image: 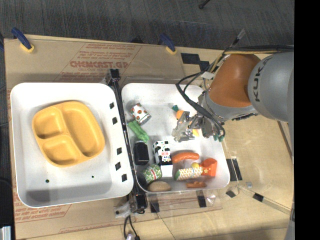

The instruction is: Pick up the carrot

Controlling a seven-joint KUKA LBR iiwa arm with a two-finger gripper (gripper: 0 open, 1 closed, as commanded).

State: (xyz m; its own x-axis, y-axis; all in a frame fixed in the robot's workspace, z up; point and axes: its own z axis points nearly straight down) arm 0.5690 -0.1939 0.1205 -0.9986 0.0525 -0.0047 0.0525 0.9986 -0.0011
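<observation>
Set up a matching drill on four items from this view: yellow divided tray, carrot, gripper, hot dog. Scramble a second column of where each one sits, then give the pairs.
Things:
1. yellow divided tray
2. carrot
3. gripper
4. hot dog

Places:
A. in the right bin, among the toys along its near edge
B. in the left bin
C. over the right bin, just below the carrot in the picture
D. in the upper part of the right bin, orange with a green top

Pairs: 1-B, 2-D, 3-C, 4-A
</observation>
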